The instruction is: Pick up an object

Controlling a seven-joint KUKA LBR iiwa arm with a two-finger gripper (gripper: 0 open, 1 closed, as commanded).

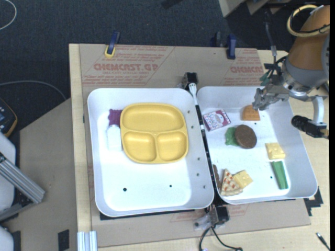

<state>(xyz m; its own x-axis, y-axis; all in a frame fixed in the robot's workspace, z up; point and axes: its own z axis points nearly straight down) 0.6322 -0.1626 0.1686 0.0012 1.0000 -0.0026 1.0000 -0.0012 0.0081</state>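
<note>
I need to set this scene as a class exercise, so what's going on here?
A grey robot arm's gripper hangs low at the back of the right white bin, right by an orange wedge-shaped toy. Toy food lies loose in that bin, including a brown burger patty. The left white bin bears a yellow sectioned plastic tray.

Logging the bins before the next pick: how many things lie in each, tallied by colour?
Left bin:
Yellow sectioned plastic tray: 1
Purple piece: 1
White piece: 1

Right bin:
Orange wedge: 1
Pink-and-white packet: 1
Brown-and-green burger: 1
Yellow cheese block: 1
Green stick: 1
Pizza slice: 1

Total: 9
</note>
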